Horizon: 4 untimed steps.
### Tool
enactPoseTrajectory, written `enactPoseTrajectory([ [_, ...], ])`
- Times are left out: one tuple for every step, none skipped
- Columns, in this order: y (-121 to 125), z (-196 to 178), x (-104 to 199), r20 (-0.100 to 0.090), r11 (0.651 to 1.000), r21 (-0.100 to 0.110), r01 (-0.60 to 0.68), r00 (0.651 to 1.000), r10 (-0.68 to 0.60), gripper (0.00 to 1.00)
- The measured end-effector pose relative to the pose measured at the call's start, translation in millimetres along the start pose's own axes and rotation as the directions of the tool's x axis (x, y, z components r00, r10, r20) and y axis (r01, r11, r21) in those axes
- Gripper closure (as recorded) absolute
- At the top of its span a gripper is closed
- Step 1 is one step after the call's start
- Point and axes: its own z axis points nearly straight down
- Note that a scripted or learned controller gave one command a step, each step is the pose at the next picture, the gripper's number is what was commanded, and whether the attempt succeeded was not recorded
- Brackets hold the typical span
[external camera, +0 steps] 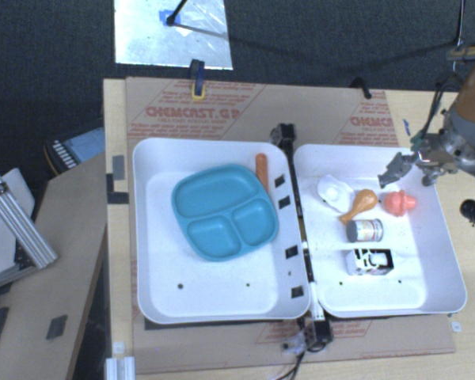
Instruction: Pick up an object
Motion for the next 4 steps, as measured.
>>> enactPoseTrajectory([
  [2.5,-6.7,0.4,0.002,1.000,-0.011,0.003,1.000,-0.003,0.00],
  [7.9,37.6,-4.9,0.002,1.000,-0.009,0.001,1.000,-0.001,0.00],
  [2.3,81.9,-1.5,0.002,1.000,-0.009,0.001,1.000,-0.001,0.00],
  [8.0,107.0,-2.6,0.007,1.000,-0.028,0.001,1.000,-0.001,0.00],
])
